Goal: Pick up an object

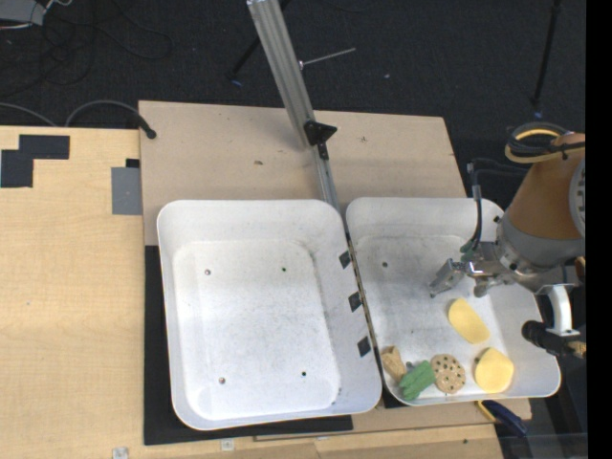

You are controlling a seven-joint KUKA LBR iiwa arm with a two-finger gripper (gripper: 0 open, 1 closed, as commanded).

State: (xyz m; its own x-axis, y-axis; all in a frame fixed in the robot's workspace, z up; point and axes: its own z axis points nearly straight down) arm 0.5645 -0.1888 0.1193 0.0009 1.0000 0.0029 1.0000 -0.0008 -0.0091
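A dark floor with loose black cables surrounds the setup. A light wooden bench top (pixel 57 285) occupies the left, and a tan fibreboard panel (pixel 382 156) lies behind the bins. A ribbed aluminium rail (pixel 285 70) runs at a slant from the rear down to the junction between the bins.

The left shallow white plastic bin (pixel 182 256) and the right shallow white plastic bin (pixel 402 223) sit side by side, rims touching.

The grey arm with orange band (pixel 545 199) enters from the right. Its two-finger metal gripper (pixel 457 277) sits low over the right bin; the fingers appear spread, with nothing between them.

Just below the gripper lies a yellow oval piece (pixel 469 320). Near the front rim are a second yellow rounded piece (pixel 493 369), a round brown speckled cookie (pixel 447 373), a green leafy item (pixel 417 381) and a small tan block (pixel 393 360).
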